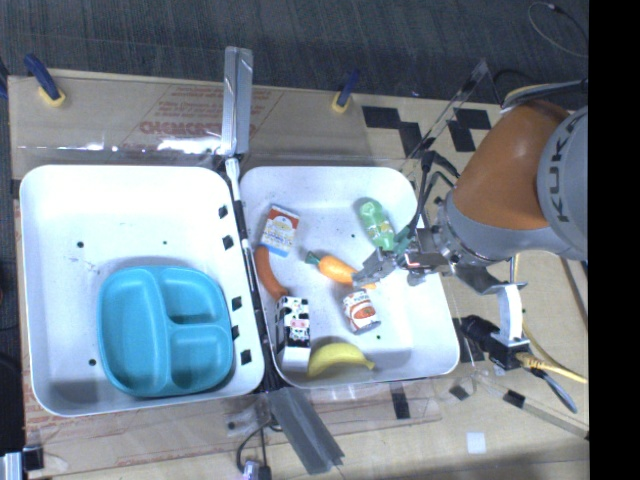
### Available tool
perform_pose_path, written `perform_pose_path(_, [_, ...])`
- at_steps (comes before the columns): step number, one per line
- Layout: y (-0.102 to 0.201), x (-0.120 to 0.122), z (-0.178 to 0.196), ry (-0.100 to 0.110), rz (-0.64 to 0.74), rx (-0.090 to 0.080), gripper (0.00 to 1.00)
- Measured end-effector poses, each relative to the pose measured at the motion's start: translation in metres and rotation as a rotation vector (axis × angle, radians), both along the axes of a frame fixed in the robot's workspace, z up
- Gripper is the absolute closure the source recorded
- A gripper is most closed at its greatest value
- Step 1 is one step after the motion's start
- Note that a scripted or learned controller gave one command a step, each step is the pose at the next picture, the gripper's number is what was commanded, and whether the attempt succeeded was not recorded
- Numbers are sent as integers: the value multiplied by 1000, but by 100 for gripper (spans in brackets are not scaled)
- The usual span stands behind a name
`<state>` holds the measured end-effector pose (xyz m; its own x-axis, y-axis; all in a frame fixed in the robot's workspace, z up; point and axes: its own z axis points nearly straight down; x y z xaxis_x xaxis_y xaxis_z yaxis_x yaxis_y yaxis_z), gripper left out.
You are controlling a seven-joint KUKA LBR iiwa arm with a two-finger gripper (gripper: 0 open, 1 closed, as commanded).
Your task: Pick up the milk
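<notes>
Gripper (pixel 372 268) is hovering over right bin (pixel 330 183), btwn carrot (pixel 333 266) & can (pixel 361 311); fingers' state: can't tell. Milk (pixel 294 322) is lying near banana (pixel 338 359), untouched, well apart from gripper.

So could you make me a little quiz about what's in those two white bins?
1. True or false: the blue tray lies in the left bin.
2. Which lies nearest the banana: A the green bottle, B the milk carton, C the orange carton?
3. Fill in: the gripper is over the ___ bin.

Key: 1 true; 2 B; 3 right.
</notes>
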<state>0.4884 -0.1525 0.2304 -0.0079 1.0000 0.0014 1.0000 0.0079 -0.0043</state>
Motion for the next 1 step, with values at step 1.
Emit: perform_pose_path(1, [0,0,0,0,0,0,0])
